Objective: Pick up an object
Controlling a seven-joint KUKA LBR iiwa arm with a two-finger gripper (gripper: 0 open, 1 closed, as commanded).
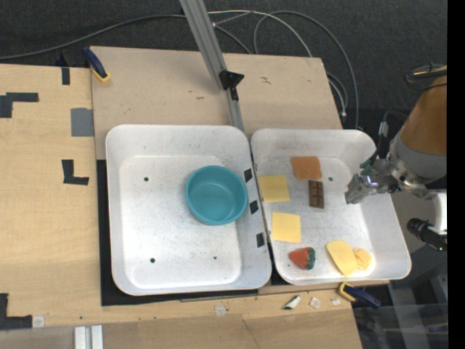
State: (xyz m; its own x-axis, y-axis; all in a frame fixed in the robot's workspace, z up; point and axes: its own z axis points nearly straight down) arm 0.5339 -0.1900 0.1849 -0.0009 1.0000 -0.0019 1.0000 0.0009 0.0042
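Note:
My gripper (pixel 358 190) hangs over the right side of the right bin (pixel 378 224), its tip pointing left. Nothing shows between its fingers. To its left lie a dark brown chocolate bar (pixel 316 193) and an orange-brown slice (pixel 306 167). Two pale yellow squares lie further left, one (pixel 275 188) above the other (pixel 285 227). At the bin's front lie a red strawberry with a green top (pixel 303 257) and a yellow piece (pixel 348 257). A teal bowl (pixel 216 195) stands in the left bin (pixel 145 217).
A grey metal pole (pixel 211 42) slants down from the top to the gap between the bins. Cables (pixel 305 27) loop behind the board. A blue and yellow clip (pixel 96 64) sits at the board's back left corner, another (pixel 356 294) by the front edge.

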